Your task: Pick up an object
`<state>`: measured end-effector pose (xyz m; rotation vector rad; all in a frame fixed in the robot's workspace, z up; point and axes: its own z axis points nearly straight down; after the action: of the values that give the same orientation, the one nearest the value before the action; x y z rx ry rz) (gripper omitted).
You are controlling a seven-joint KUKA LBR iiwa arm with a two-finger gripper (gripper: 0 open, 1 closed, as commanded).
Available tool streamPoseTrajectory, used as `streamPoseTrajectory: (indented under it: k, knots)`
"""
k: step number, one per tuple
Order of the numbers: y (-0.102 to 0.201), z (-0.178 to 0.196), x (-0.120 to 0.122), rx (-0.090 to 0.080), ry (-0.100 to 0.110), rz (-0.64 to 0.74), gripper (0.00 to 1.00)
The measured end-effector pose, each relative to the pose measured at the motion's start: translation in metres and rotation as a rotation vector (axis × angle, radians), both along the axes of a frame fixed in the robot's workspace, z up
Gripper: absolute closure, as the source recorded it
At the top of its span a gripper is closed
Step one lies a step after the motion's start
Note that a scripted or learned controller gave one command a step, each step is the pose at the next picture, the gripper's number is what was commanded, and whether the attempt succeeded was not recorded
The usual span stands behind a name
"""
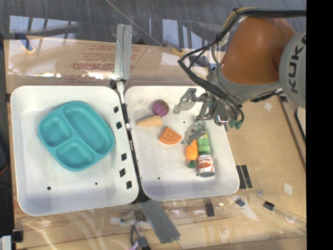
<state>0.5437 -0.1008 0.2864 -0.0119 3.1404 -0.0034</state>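
Observation:
My gripper (188, 115) hangs open over the right bin (156, 184), one finger near the bin's back and the other just above the toys at the right side. Nothing sits between its fingers. Below the lower finger lie an orange carrot (191, 151), a green-labelled item (203, 142) and a small red-and-white can (206, 165). To the left of the gripper rest a purple ball-like toy (160, 108), a tan ice-cream cone (149, 122) and an orange waffle piece (169, 136).
The left bin (31, 191) holds a teal divided plate (76, 134). A grey divider strip (123, 51) rises between the bins at the back. The arm's orange band (255, 46) and cables loom over the right bin's far right corner.

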Motion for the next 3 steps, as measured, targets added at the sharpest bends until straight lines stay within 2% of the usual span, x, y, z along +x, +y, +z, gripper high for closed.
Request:
streamPoseTrajectory:
  k: [1, 2, 3]
  knots:
    - [-0.039, -0.135, 0.007, 0.004, 0.010, -0.082, 0.00]
    - [0.001, -0.197, 0.044, 0.005, 0.007, -0.160, 0.00]
    - [0.000, -0.184, 0.046, 0.002, 0.001, -0.153, 1.00]
